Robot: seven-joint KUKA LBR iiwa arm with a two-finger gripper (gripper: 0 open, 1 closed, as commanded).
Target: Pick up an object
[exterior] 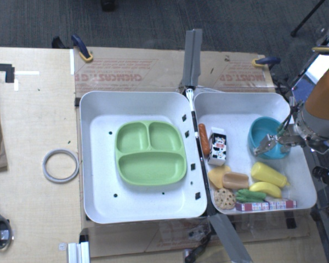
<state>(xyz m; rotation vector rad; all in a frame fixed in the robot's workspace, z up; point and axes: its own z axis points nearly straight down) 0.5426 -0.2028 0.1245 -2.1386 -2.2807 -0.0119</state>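
From my remote station, I watch the gripper [261, 147] hang over the right bin [301, 163], its metal fingers spread narrowly at the near rim of a round teal bowl [268, 136]; nothing sits between them. The bowl is smooth plastic and rests against the bin's right side. Below it lie a glossy yellow pepper-shaped toy [268, 173] and a curved yellow banana [265, 188], touching each other. A green pod-like piece [249, 195] lies just beside the banana, with a flat printed box [265, 205] along the bin's near wall. A speckled round cookie [224, 199], a tan bread roll [235, 179], a small white carton with a black cow print [217, 146] and a slim orange sausage [204, 138] fill the bin's left half. In the left bin [93, 163] sits a pale green three-section plate [151, 153], matte and rounded at its corners.
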